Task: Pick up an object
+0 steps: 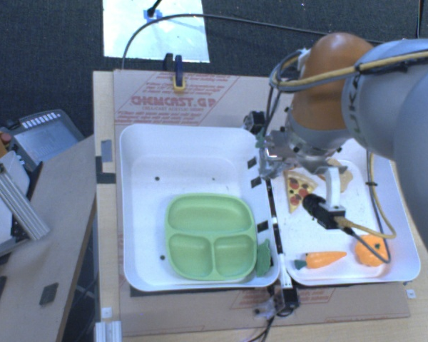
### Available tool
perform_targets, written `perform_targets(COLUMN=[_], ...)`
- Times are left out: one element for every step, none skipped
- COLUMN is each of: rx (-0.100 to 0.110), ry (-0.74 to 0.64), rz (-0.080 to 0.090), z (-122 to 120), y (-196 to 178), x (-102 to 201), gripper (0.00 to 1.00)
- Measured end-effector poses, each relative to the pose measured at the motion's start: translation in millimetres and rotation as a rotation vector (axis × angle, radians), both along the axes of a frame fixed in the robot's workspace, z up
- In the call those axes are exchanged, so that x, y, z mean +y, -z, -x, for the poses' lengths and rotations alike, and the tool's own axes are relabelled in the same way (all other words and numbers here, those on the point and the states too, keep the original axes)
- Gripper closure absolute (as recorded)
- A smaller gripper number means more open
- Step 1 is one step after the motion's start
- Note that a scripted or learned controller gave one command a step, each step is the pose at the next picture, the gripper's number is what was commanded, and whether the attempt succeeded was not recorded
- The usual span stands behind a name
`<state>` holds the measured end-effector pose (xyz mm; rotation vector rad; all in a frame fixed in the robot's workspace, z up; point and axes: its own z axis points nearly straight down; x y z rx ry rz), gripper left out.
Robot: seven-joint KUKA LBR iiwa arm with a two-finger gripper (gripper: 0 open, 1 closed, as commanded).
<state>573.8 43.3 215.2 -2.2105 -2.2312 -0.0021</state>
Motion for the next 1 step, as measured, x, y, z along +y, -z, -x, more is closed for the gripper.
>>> perform_targets(rx=[0.0], ry=[0.0], rz=[0.0], z=[7.5], y=[4.5], x=[57.1], gripper=[1.0])
